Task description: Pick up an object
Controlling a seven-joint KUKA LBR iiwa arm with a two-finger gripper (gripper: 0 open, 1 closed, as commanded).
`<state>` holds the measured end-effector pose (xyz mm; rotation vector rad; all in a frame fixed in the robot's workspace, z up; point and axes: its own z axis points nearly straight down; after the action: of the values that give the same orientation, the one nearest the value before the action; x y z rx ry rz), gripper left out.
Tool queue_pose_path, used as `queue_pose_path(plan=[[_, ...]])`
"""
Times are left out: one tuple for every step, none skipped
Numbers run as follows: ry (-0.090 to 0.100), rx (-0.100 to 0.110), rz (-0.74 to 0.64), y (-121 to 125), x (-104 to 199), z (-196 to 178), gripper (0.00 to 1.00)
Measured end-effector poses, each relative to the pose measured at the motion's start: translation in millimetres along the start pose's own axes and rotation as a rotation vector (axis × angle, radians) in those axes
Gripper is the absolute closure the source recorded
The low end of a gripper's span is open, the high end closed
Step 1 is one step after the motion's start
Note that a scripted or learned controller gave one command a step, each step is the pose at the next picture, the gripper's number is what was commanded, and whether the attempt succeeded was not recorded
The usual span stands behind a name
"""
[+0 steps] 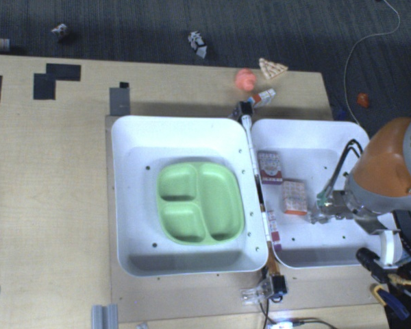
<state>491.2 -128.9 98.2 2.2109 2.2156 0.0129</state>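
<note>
Camera view is showing the arm [390, 170] reaching in from the right and hanging over the right bin [342, 249], with its gripper [322, 211] sitting low beside a small clear packet [294, 196]. Whether the gripper is gripping anything I cannot tell, since the tip is blurring into the bin floor. A red and white box [270, 167] is lying just beside the packet, while a green divided tray [198, 201] is resting in the left bin [133, 184].

Pale green divided tray [198, 201] in the white bin [133, 184]; red-and-white packets [270, 167] in the other white bin [308, 134], just beside the gripper [320, 211]; orange band [387, 164] above it
</note>
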Motion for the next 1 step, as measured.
queue_pose_path(plan=[[0.004, 0.010, -0.003, 80.4, 121.4, -86.0, 1.00]])
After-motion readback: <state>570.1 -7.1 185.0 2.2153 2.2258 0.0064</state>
